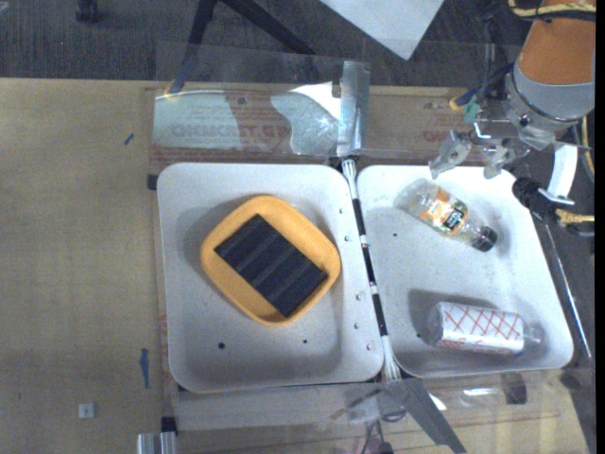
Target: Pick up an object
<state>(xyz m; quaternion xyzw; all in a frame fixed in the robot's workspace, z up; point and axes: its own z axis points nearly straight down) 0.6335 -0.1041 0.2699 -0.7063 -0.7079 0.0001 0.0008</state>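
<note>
In the right bin (416, 348), a small clear bottle (447, 215) with an orange label and a dark cap lies on its side near the back. A white cylinder with a red lattice pattern (477, 328) lies near that bin's front. An orange-rimmed tray with a dark ribbed top (269, 270) fills the middle of the left bin (184, 348). My gripper (470, 162) hangs over the back edge of the right bin, above and just behind the bottle. Its fingers are spread open with nothing between them.
A clear plastic sheet and a metal bracket (352, 112) lie on the bench behind the bins. The bins' raised rims meet along the centre divider (364, 263). Cables (553, 206) hang at the right, beside the right bin.
</note>
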